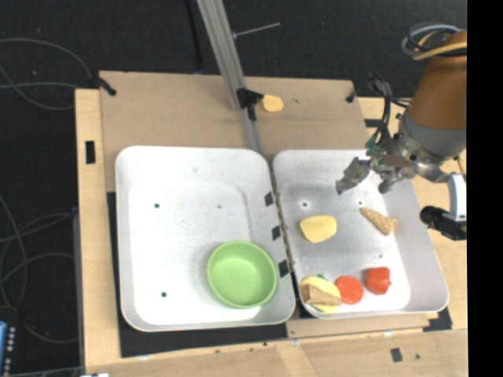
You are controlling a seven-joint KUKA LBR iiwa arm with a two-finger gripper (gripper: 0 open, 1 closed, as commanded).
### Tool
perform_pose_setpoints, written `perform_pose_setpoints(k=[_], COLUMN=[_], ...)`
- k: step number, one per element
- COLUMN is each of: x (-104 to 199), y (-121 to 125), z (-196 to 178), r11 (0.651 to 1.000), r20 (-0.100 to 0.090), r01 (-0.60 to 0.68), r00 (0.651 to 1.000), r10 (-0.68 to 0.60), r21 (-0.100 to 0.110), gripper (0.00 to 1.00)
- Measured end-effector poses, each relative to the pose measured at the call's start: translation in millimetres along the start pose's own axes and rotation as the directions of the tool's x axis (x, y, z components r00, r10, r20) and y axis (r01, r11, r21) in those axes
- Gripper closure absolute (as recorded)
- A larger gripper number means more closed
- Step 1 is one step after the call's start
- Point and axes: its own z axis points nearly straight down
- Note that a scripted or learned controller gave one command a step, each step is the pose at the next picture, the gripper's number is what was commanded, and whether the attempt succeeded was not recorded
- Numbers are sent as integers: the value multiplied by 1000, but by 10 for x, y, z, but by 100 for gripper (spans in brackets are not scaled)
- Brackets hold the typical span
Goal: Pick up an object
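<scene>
The gripper [368, 179] hangs over the upper part of the right bin [330, 171] with its two fingers spread apart and nothing between them. Just below it lie a tan wedge-shaped piece [378, 221] and, further left, a pale yellow rounded object [318, 228]; along the bin's near edge sit a red pepper-like item [378, 280], a red tomato [349, 289] and a yellow-and-tan piece [321, 293]. The left bin [157, 187] holds a green bowl [242, 273], and a small yellow item [273, 104] lies on the bench [314, 93] beyond both bins.
</scene>
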Motion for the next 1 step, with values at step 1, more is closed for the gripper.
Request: perform_pose_setpoints(k=[1], x=[1], y=[1], z=[-1], r11=[1000], r20=[-1], r01=[-1], r00=[1000], r10=[1], r21=[0], gripper=[0])
